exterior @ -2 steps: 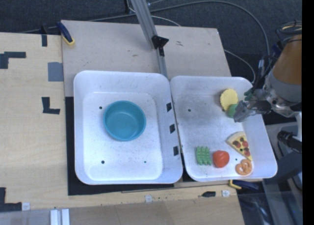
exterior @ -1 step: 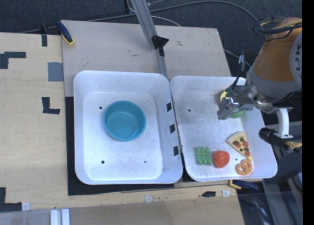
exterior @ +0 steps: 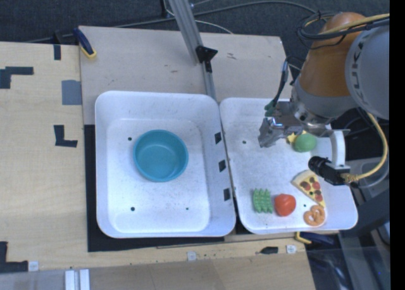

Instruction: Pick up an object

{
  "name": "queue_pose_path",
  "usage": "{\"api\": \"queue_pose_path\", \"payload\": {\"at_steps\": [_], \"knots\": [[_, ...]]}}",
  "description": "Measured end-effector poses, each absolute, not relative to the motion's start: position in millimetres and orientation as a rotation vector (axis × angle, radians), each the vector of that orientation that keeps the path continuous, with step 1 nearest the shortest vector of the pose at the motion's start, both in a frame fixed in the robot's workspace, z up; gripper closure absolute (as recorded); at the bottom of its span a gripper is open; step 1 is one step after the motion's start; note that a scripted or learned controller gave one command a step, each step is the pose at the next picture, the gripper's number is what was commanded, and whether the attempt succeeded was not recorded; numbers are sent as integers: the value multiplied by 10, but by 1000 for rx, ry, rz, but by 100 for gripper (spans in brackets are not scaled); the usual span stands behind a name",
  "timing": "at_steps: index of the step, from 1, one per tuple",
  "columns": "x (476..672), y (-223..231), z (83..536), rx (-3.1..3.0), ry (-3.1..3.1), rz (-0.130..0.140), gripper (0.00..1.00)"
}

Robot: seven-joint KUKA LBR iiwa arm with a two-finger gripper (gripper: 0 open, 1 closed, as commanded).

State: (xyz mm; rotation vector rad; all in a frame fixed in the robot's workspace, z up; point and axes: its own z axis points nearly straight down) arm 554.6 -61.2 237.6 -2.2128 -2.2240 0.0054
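On your bench, operator, two shallow white bins sit side by side. Left bin [exterior: 114,156]: one blue bowl [exterior: 161,155], upright, standing a little left of the bin's middle. Right bin [exterior: 243,156]: the arm [exterior: 335,61] (grey, with an orange band above the wrist) reaches in from the right, and its gripper [exterior: 271,133] hangs over the far part of this bin, fingers pointing down toward the bin floor; you can see nothing between them, though whether they stand open or closed cannot be told from this angle. Green ball [exterior: 304,142]: just right of the gripper, partly tucked under the wrist housing, with a small yellow piece [exterior: 292,137] showing at its left edge. Pizza slice [exterior: 310,186]: near the right wall, toward the near side. Green ridged block [exterior: 261,199]: on the bin floor near the near edge. Red tomato [exterior: 285,204]: just right of the green ridged block, close to touching it. Pretzel [exterior: 314,215] (orange-brown): in the near right corner, just beyond the pizza slice's near tip. Metal pole [exterior: 186,16]: slants across the far side of the bench, ending at the gap between the bins.
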Motion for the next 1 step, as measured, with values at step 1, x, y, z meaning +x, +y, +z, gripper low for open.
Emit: {"api": "queue_pose_path", "payload": {"at_steps": [1], "knots": [[5673, -66, 2406, -2212, -2225, 6, 100]]}}
